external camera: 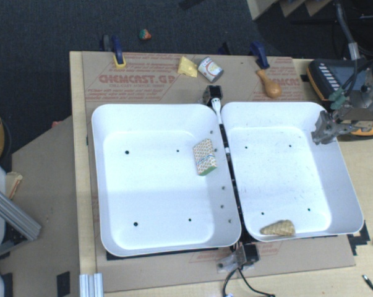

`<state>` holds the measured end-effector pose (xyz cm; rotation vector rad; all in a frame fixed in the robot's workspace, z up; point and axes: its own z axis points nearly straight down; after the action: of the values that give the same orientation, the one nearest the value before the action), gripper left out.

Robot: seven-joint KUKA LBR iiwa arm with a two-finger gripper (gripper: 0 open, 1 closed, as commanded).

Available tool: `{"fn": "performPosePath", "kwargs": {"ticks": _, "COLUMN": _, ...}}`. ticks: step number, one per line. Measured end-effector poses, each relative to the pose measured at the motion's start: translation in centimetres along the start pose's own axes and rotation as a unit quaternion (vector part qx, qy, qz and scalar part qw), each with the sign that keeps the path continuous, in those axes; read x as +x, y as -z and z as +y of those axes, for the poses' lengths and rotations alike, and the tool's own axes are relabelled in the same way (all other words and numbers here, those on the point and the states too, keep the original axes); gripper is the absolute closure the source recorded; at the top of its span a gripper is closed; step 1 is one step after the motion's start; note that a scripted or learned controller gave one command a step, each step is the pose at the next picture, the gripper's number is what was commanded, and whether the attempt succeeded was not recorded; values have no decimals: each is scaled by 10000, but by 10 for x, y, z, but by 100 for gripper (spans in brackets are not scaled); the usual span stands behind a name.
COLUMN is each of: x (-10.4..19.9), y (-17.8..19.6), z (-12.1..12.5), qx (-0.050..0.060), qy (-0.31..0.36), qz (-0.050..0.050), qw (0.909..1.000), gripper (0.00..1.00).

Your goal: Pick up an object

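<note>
A small patterned packet, pale green and white, lies in the left bin near its right wall. A tan, bread-like wedge rests at the front edge of the right bin. My gripper hangs at the right bin's far right rim, well away from both objects, and nothing shows in its grasp. The grey arm leads off to the right behind it.
On the brown board behind the bins lie a yellow piece, a small white box and a tan wooden pear shape. Blue clamps hold the board. A black device sits at the far right.
</note>
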<state>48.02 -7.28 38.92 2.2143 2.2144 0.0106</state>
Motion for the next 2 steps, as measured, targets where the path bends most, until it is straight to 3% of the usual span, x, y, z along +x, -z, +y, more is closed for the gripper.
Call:
{"fn": "performPosePath", "kwargs": {"ticks": 1, "x": 72, "y": -48, "z": 1, "qx": 84, "qy": 22, "qz": 19, "qw": 10000, "gripper": 100}}
{"fn": "performPosePath", "kwargs": {"ticks": 2, "x": 95, "y": 75, "z": 1, "qx": -13, "qy": 20, "qz": 18, "qw": 10000, "gripper": 100}}
